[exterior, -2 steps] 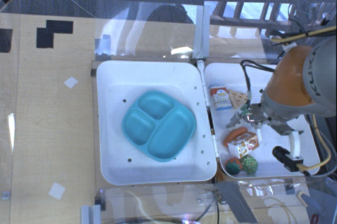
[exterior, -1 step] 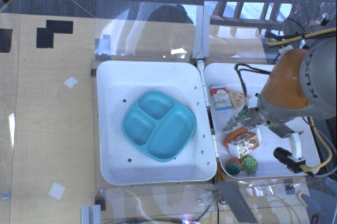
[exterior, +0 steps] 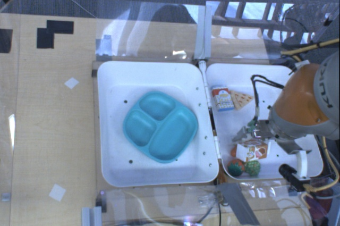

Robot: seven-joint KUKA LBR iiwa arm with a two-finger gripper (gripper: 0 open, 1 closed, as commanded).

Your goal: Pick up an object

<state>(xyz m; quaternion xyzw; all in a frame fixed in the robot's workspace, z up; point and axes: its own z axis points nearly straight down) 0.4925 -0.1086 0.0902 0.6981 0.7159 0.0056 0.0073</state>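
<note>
Wooden surface (exterior: 48,129) under two bins; my claw (exterior: 248,133), grip state unclear, should descend squarely onto the carton (exterior: 254,152).

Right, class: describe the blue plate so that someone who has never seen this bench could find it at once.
Start with the two white bins side by side and take the left bin. The blue plate lies near its middle. It is a rounded turquoise plate split into three compartments, far larger than the small packets and balls in the right bin.
</note>
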